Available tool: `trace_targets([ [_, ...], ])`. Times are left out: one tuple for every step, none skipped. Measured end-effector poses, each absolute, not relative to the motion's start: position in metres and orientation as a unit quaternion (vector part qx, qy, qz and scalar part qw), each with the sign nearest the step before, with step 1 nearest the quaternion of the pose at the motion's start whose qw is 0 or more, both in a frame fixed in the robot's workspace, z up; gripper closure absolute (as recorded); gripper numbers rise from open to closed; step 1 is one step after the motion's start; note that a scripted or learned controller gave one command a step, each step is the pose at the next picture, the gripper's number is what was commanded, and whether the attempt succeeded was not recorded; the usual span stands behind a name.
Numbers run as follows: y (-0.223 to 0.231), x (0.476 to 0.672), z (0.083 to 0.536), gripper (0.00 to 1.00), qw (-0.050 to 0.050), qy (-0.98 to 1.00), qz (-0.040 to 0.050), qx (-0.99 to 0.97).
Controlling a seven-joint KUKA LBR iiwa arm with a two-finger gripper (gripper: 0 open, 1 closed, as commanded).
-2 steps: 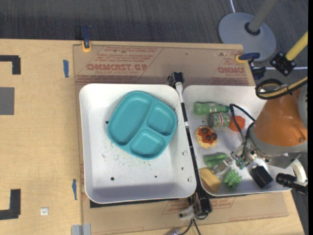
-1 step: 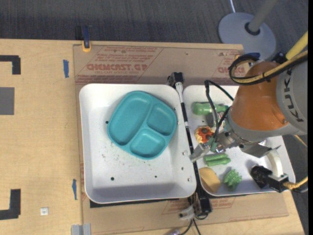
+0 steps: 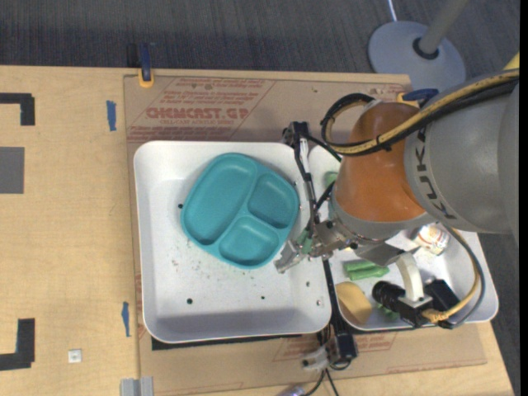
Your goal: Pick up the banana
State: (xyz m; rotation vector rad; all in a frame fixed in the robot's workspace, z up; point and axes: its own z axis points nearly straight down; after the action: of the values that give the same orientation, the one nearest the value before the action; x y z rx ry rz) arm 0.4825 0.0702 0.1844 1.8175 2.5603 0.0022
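The gripper (image 3: 297,251), whose opening and grasp cannot be determined, sits just right of the teal plate (image 3: 239,209), with the banana (image 3: 355,302) nearby to its lower right, apart from it.

I'm working in a robotics lab here: a wooden bench (image 3: 66,246) marked with black tape corners (image 3: 21,110) and blue tape tabs (image 3: 111,115), white bins (image 3: 165,304) on printed cardboard (image 3: 264,97), grey carpet (image 3: 206,15), a stand's round base (image 3: 417,52) behind
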Motion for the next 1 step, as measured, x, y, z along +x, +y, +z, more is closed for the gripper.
trace_targets([
  [0.0979, 0.4789, 0.1235, 0.00, -0.001, 0.919, -0.0002, 0.395],
])
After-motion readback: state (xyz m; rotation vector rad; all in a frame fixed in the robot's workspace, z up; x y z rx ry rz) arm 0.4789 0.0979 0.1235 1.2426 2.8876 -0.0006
